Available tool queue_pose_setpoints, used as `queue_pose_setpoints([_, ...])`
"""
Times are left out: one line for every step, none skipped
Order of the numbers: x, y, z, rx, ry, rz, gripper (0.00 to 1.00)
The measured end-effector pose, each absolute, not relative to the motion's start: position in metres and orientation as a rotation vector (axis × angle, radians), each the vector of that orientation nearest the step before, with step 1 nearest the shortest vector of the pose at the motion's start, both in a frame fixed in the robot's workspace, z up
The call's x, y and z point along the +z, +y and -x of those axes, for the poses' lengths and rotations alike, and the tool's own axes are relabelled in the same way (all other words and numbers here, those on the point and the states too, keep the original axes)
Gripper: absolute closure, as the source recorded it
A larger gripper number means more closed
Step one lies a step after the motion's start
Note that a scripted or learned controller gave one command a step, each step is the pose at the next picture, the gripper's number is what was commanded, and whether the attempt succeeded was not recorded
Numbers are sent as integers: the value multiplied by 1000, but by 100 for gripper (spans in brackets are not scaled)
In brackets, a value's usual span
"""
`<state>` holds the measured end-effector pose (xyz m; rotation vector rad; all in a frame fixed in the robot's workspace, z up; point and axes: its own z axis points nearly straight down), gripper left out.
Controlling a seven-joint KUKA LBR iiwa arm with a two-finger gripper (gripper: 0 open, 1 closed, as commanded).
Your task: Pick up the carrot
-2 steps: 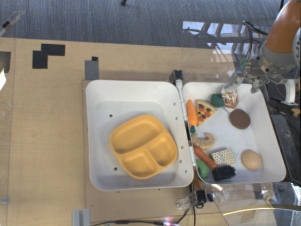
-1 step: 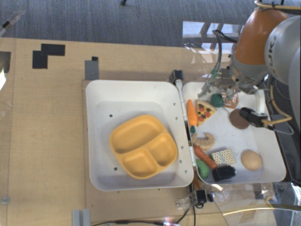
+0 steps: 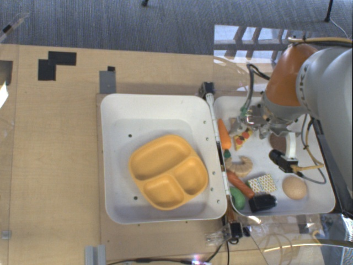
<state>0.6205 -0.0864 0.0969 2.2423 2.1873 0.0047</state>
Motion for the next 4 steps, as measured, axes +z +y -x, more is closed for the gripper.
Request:
queue_pose_setpoints([87,-88,-628,7,1858,-2531,0])
queue_pose_setpoints([86,-93,-628,10,1575,-2717,0])
queue_pose_setpoints([97,-91,-630,14,1587,-2707,100])
queue_pose_setpoints([89,-93,-580,15,1575,-2709,100])
